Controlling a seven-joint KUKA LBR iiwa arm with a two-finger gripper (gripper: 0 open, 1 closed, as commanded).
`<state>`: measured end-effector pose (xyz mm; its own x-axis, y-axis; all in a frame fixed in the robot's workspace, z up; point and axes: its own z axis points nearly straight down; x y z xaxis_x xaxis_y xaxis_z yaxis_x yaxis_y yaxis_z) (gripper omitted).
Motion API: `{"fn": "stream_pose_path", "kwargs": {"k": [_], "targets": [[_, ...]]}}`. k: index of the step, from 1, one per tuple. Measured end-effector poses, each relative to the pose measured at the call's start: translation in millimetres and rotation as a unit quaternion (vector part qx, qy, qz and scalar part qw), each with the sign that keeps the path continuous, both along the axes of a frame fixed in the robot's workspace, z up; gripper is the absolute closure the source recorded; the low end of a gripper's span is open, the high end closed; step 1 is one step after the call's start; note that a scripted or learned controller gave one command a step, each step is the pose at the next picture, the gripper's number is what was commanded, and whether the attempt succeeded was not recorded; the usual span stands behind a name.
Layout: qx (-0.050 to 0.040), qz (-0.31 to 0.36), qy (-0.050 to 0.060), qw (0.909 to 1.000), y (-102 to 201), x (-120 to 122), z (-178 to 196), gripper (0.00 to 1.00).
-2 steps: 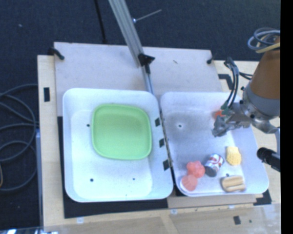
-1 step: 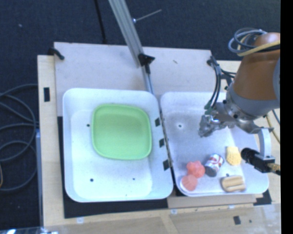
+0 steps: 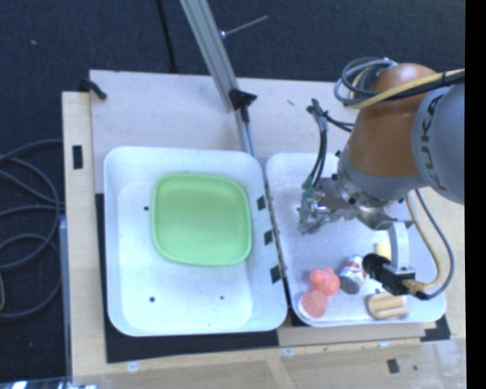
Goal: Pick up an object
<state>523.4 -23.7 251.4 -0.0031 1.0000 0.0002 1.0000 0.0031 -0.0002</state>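
Camera view puts the gripper [image 3: 309, 215] over the right bin [image 3: 287, 175], just right of the green plate [image 3: 202, 219] and across the two bin rims from it. I see nothing in its grasp, and from this angle I cannot tell whether it is open or closed. So this reads as the approach, with no object picked yet.

The candidates lie down and right of the plate. There's a pink lump [image 3: 324, 281], with a flatter pink piece [image 3: 313, 303] touching it. A small white-and-red piece [image 3: 354, 272] sits just past them, and a tan roll-like piece [image 3: 386, 305] is farthest from the plate.

The next move, I'd say, is to slide away from the plate toward that cluster, then descend. It's tight, though: both pink pieces sit close to the bin wall on the plate's side. The bare floor under the gripper gives room to move.
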Motion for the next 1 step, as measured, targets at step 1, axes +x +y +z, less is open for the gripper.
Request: {"fn": "stream_pose_path", "kwargs": {"k": [1], "targets": [[0.0001,0.001,0.000,1.0000,58.6,-6.3,-10.1,1.00]]}}
